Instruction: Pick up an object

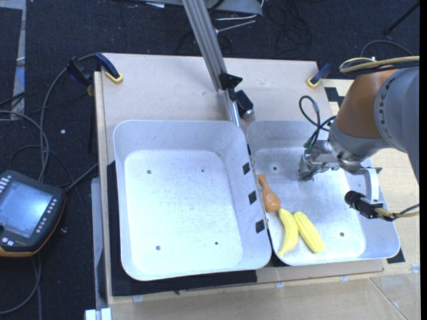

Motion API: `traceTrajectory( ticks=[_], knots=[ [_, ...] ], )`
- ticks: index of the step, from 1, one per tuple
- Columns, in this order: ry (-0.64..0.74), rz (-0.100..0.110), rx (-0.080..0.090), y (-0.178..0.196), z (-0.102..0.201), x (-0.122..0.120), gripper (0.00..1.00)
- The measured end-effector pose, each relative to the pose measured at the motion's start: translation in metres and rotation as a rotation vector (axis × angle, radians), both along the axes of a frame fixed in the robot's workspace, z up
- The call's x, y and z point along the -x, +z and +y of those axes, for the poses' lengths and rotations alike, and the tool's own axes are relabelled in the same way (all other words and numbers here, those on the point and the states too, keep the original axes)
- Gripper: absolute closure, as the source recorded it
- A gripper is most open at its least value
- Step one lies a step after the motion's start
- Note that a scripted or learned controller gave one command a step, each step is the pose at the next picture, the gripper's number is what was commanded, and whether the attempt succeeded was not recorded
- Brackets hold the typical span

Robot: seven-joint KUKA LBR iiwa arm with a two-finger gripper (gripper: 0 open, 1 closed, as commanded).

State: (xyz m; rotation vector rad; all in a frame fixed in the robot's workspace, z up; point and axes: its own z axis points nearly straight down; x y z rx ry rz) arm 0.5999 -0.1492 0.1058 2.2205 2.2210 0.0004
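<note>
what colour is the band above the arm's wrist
Orange band, clearest in the camera view.

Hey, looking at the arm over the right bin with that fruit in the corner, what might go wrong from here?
1. The gripper sits apart from the banana, corn cob and orange pear-shaped piece, so closing here would likely grab nothing.
2. Banana and corn cob lie touching; a grasp may nudge one away.
3. All three crowd the right bin's left wall, which may block a finger.

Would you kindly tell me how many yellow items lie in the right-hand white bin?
2: a curved yellow banana near the divider, and a ridged yellow corn cob touching its right side. Nothing seems hidden.
</note>
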Motion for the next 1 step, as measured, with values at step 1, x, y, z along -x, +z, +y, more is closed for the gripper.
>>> traceTrajectory(
  ticks=[1],
  knots=[
    [0.0,-0.003,0.0,0.0428,-0.0005,0.0028,1.0]
  ],
)
